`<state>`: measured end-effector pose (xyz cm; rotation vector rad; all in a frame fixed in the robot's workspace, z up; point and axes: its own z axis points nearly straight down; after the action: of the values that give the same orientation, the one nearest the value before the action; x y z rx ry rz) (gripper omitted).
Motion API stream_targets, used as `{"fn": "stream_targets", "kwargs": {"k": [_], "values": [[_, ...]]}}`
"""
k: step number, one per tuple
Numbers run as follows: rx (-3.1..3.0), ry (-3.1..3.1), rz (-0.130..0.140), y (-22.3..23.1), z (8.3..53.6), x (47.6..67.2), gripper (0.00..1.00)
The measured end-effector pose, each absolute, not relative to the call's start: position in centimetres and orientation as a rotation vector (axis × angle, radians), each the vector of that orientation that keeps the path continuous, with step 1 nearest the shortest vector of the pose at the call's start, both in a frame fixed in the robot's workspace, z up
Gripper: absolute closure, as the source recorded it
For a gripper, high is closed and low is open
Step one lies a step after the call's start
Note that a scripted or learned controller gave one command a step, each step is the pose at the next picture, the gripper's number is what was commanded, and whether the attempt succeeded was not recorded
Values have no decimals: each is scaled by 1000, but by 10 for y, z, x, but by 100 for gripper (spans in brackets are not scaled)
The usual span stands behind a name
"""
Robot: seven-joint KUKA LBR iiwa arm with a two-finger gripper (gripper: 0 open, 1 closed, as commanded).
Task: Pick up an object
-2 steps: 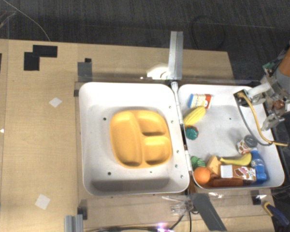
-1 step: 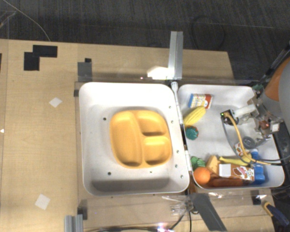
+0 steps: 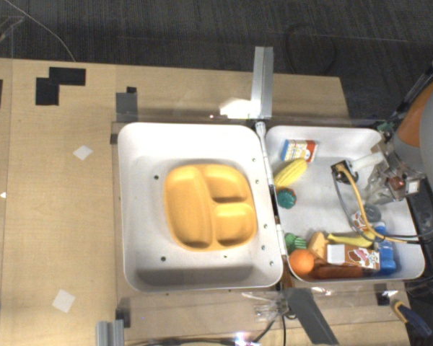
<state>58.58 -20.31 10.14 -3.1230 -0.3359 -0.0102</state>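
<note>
Fingers [image 3: 394, 181] state unclear, above right bin [image 3: 325, 137]; small carton [image 3: 297, 151] label unreadable.

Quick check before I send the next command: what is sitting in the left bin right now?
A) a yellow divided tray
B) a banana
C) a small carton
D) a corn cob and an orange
A: the left bin holds the yellow divided tray, while the corn cob, the orange and the small carton all lie in the right bin.
</note>
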Motion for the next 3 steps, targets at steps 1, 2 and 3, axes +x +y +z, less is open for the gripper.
{"fn": "stream_targets", "kwargs": {"k": [1,2,3], "values": [[-3123,-336,-9,-203,101,586,0],[-3125,-328,-9,-204,87,630,0],[-3125,-327,-8,-204,87,630,0]]}}
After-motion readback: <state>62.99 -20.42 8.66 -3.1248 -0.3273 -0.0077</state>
